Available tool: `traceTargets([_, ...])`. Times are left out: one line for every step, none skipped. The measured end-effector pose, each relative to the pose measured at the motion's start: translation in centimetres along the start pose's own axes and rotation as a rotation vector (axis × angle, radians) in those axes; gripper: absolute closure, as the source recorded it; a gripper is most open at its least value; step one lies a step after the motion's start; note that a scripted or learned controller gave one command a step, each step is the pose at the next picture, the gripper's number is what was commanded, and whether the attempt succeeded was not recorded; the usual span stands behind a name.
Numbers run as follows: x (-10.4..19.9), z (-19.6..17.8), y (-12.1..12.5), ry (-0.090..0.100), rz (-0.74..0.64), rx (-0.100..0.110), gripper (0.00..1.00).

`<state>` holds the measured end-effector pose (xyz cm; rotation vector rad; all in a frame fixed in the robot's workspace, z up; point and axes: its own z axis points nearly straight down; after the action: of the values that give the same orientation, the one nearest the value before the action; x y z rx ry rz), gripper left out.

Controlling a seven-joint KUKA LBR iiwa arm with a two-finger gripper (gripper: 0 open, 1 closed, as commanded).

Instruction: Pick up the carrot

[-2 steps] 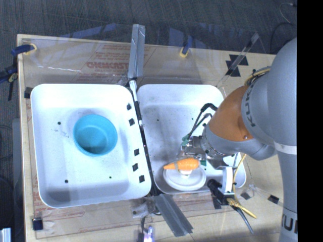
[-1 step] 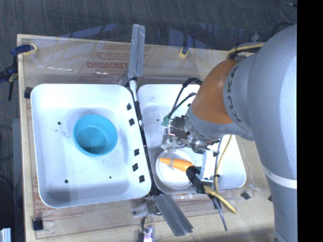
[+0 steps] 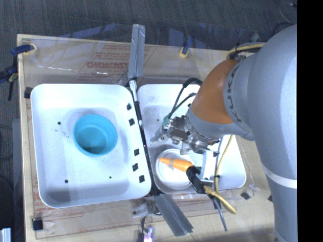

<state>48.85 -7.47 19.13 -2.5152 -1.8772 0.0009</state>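
Clear-sheeted desk (image 3: pixel 75 54) carries two white bins, and the left bin (image 3: pixel 43 135) holds a blue bowl (image 3: pixel 96 134). In the right bin (image 3: pixel 151 100) the carrot (image 3: pixel 177 163) lies in a white dish (image 3: pixel 166 179), seemingly unlifted. The pincer (image 3: pixel 180 141) hovers just above; apart or together, I cannot tell. Grasping and lifting remain.

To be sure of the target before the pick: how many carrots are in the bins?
1. The carrot lies on the white dish in the right-hand bin. The arm covers part of that bin, so another may be hidden.
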Motion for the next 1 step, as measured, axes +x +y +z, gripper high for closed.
traceTargets([-3.87, 9.41, 0.36, -0.006, -0.104, -0.010, 0.00])
